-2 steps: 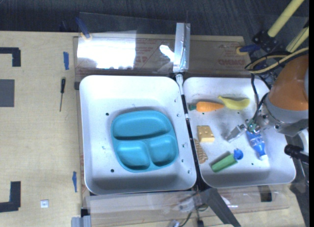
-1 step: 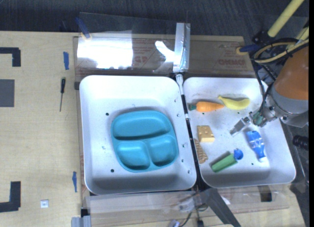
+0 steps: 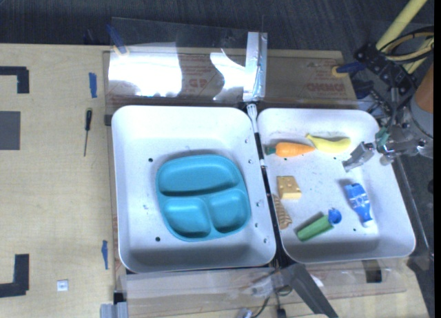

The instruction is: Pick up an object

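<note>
While the big left white plastic bin (image 3: 131,172) carries a turquoise three-compartment tray (image 3: 202,195), all the action is in the right white bin (image 3: 396,241), where the grey arm's two-finger gripper (image 3: 375,150) hangs over the far right corner, carrying nothing, and whether it's spread or closed I cannot tell. This looks like the approach step: the yellow toy banana (image 3: 329,144) touches the orange carrot (image 3: 292,149) just left of it, so the next move calls for descending onto one cleanly, or choosing the blue-and-white tube (image 3: 357,202), green cylinder (image 3: 313,226) or tan cracker block (image 3: 289,187) nearer in.
</note>
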`<state>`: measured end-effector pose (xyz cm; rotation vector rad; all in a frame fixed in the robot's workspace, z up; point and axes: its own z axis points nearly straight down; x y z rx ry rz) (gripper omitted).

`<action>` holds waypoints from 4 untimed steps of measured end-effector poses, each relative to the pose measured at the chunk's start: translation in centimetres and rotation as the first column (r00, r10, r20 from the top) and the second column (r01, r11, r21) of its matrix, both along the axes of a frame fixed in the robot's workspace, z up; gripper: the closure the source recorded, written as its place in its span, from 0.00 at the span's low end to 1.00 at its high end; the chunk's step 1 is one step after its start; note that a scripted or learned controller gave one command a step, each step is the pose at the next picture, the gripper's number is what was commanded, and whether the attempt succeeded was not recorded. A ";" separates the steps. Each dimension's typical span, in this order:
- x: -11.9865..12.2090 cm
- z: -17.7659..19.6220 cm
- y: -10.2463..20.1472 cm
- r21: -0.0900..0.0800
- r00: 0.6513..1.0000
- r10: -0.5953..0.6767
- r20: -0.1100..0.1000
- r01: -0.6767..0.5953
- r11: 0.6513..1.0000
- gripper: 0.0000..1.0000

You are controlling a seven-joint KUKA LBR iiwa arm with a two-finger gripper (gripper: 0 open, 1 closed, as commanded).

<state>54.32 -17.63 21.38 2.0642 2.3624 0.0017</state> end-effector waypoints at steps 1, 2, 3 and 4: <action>-1.8 -11.9 -2.6 0.003 0.994 0.114 -0.004 -0.113 0.994 0.00; -1.6 -10.8 -2.7 0.000 0.994 0.111 0.001 -0.111 0.994 1.00; -2.3 -3.6 -4.4 0.000 0.991 -0.137 0.000 0.137 0.991 1.00; -1.3 -0.8 4.5 0.003 0.948 -0.317 -0.002 0.317 0.948 1.00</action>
